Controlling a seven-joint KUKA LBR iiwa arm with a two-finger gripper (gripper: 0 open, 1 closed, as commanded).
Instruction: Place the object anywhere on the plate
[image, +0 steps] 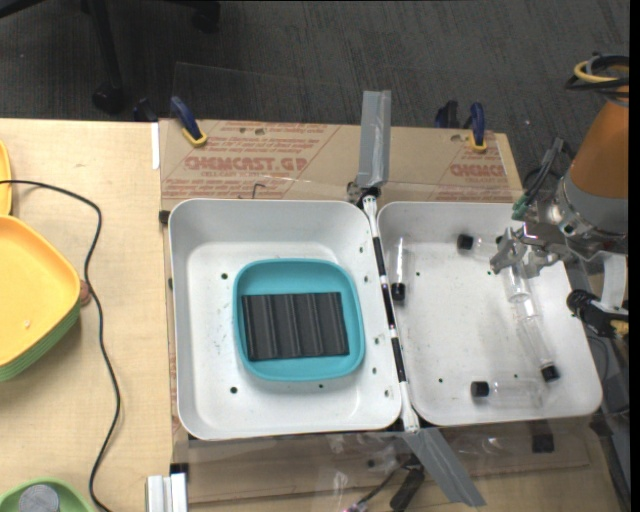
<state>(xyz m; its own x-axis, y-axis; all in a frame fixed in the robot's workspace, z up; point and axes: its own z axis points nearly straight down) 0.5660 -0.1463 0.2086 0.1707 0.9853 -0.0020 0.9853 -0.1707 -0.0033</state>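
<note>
1. The left bin contains a teal plate with a dark ribbed centre, lying flat near the middle of the bin floor.
2. The right bin contains the object: a clear plastic tube with a black cap at its lower end, lying on the bin floor on the right side.
3. The gripper is above the upper right part of the right bin, at the upper end of the clear plastic tube.
4. Gripper opening: cannot be determined; contact with the tube cannot be confirmed.
5. A yellow dish rests on the tabletop left of the bins.
</note>
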